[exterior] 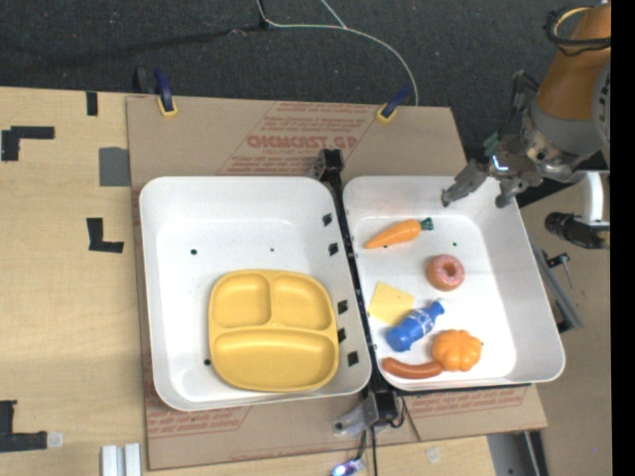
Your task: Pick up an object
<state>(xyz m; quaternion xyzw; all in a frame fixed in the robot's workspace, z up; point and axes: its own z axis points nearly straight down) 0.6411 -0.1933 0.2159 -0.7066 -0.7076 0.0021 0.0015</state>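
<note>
My gripper hangs over the far right corner of the right bin, fingers spread wide, nothing between them. In that bin: carrot near the far edge, donut mid-right, cheese wedge, blue bottle, pumpkin and sausage along the near edge. Left bin: yellow divided plate.

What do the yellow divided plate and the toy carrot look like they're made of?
Yellow divided plate: probably molded plastic, smooth with a slight sheen, rounded compartment ridges and uniform colour. Toy carrot: likely plastic or rubber, solid orange with a green stem tip, no visible texture.
</note>
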